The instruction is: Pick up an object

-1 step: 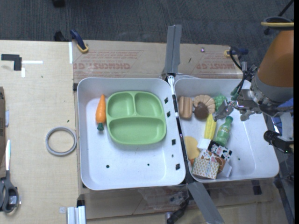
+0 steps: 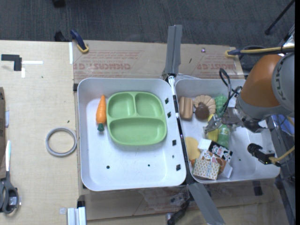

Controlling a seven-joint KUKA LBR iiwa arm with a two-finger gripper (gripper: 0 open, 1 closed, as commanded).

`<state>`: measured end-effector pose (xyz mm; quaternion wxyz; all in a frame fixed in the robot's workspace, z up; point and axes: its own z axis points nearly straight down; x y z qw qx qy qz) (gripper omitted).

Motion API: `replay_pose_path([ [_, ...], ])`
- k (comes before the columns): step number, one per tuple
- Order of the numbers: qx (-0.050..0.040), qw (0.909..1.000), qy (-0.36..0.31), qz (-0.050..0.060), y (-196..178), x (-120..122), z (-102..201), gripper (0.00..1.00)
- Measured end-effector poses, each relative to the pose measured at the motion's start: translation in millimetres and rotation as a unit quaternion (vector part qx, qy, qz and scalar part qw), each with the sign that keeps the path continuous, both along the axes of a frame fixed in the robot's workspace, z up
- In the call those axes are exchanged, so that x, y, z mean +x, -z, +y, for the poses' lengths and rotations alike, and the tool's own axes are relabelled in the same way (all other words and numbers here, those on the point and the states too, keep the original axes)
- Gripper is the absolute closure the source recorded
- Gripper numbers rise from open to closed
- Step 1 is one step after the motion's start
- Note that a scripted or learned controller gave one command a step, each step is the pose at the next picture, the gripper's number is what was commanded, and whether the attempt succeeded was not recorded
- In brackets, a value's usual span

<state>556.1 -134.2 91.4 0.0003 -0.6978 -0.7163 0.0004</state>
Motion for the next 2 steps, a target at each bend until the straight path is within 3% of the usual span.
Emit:
replay_pose_path([
  [1,-0.0002,1.0000,0.002,-0.002,-11,1,-1,1.00],
  [2,-0.0006,0.9982,0.061,0.001,-132,32,79,1.00],
])
